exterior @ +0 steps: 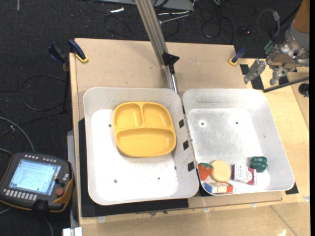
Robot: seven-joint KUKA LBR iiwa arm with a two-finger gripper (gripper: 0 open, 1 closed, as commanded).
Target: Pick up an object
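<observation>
The wooden surface [123,63] carries two shallow white bins side by side. The left bin [98,181] holds a yellow divided tray [144,129], which lies flat in the bin's upper middle with three compartments showing. The right bin [231,127] has all its objects gathered along its near edge: a small orange-red piece [205,171] at the left of the group, a round pale-yellow item [221,171] touching it, a small white-and-red box [219,188] just below those two, a patterned white packet [242,173] to the right, and a green toy [259,163] at the far right of the row.

A metal pole [153,28] slants down from the top of the view to the gap between the bins. A teach pendant [34,181] with a lit screen rests on the floor at lower left.

The gripper [268,72] hangs at the upper right, beyond the far right corner of the right bin and well apart from the cluster of objects. Its fingers are spread apart with nothing between them.
</observation>
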